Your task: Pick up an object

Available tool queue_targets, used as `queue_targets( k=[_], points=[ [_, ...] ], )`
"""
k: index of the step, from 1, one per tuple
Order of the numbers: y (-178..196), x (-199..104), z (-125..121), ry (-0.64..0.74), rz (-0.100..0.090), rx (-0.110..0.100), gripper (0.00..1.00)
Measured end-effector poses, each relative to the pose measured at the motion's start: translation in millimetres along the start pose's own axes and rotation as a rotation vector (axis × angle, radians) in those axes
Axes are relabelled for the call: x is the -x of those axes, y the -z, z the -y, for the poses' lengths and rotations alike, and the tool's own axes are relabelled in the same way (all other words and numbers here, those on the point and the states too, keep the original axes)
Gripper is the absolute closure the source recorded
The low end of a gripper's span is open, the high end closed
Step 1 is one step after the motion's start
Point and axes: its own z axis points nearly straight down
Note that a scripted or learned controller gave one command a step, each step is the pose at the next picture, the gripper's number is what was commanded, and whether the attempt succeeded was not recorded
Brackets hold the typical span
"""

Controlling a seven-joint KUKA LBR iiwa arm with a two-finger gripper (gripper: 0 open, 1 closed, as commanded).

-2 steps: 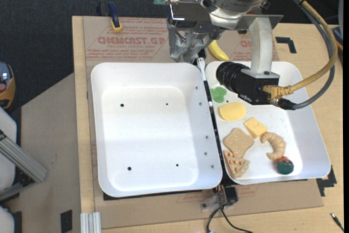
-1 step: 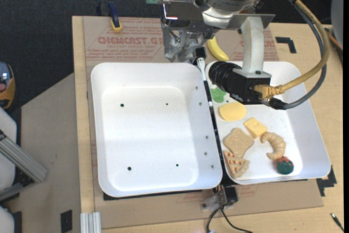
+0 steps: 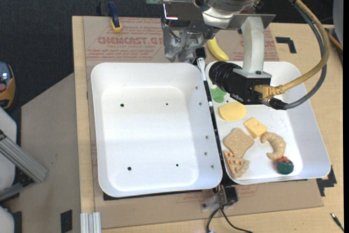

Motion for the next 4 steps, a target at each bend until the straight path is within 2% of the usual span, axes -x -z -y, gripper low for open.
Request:
queue_targets(
  k=[4],
  points=[
    [0.0, 0.0, 0.0, 0.0, 0.0, 0.0, 1.0]
  ],
)
